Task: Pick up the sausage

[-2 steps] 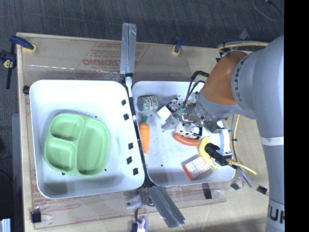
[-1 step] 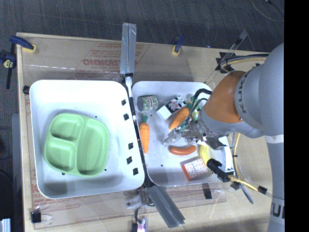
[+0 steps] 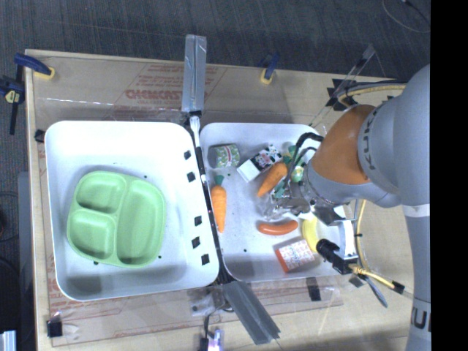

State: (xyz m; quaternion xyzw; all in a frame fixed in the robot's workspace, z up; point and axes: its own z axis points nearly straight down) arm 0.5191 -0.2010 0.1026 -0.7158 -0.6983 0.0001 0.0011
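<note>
The sausage [image 3: 278, 228], reddish-orange and short, lies flat on the floor of the right bin [image 3: 241, 265], near its middle. My gripper [image 3: 282, 199] hangs just above and slightly behind it, reaching in from the right below the orange wrist band. A carrot [image 3: 272, 178] lies tilted right beside the gripper, on its far side. The sausage lies apart from the gripper, on the bin floor.
In the right bin: a second carrot [image 3: 218, 207] by the left wall, a green can [image 3: 224, 154], a small white-and-black box [image 3: 254, 164], a yellow banana [image 3: 311, 232] and a red-labelled packet [image 3: 295, 254]. The left bin [image 3: 58, 145] holds a green divided plate [image 3: 117, 216].
</note>
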